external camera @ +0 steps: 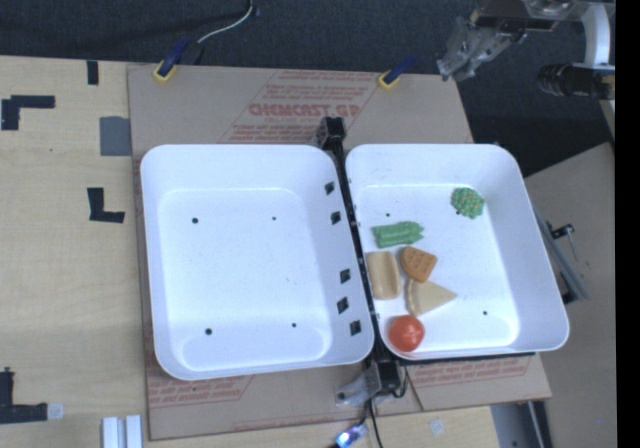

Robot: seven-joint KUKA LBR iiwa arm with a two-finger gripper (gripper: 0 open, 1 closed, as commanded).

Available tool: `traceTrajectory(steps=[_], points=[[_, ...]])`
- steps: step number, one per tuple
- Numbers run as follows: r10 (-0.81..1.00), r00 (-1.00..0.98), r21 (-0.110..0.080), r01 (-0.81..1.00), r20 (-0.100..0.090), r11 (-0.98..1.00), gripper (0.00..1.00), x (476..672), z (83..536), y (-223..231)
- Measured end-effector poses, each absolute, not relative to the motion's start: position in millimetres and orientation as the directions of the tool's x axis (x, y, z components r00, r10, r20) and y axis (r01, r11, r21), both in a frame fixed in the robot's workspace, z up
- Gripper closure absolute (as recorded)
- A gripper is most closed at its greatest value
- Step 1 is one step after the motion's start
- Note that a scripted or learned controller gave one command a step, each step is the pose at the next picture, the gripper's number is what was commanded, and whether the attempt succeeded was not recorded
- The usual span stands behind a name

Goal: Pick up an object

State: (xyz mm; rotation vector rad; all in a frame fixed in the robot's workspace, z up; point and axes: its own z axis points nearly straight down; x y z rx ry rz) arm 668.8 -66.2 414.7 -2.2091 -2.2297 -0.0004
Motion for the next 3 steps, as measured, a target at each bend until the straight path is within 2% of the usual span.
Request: traceTrajectory(steps=[1, 2, 3], points=[[1.0, 0.004, 0.006, 1.0, -0.004, -0.004, 1.0, 668.1, 478, -137], [1.0, -0.006, -0.002, 1.0, 0.001, 0.006, 1.0, 668.6, 448, -66], [1.0, 0.005, 0.005, 1.0, -0.004, -0.005, 1.0, 667.9, 503, -141]])
